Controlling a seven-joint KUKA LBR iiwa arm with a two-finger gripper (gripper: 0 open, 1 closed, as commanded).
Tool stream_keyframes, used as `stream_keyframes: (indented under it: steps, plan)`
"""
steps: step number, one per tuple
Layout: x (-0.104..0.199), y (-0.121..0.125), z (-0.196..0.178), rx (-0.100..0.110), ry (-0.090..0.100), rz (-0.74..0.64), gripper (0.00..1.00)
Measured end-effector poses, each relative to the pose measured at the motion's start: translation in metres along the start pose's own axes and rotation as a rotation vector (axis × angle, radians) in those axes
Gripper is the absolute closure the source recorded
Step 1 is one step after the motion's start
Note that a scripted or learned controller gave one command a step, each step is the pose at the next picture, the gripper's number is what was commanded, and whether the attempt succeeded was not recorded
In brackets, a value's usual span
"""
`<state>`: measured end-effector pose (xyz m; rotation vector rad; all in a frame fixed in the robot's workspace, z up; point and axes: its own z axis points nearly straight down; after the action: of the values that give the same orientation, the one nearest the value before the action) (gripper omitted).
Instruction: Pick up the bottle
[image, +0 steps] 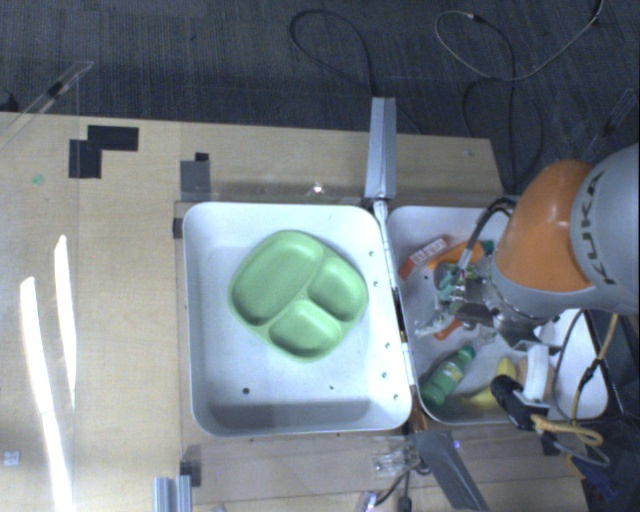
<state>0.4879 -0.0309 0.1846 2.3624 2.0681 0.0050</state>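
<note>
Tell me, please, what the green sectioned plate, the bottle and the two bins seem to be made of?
Green sectioned plate: probably moulded plastic, matte with a soft sheen and rounded compartments. Bottle: likely glossy translucent green plastic, with highlights on it. Left bin and right bin: smooth white, plastic or coated metal; the look leaves that open.

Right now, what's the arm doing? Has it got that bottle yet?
Gripper low in right bin, grip unclear. Green bottle lying near bin's front, not held. Clutter close around it.

A robotics lab: wooden bench (100, 330), two white bins (200, 330), loose cables (340, 45).
</note>
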Motion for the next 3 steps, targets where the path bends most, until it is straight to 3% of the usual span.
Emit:
stream_keyframes:
  steps: [3]
  plan:
    - [0.0, 0.0, 0.0, 0.0, 0.0, 0.0, 0.0]
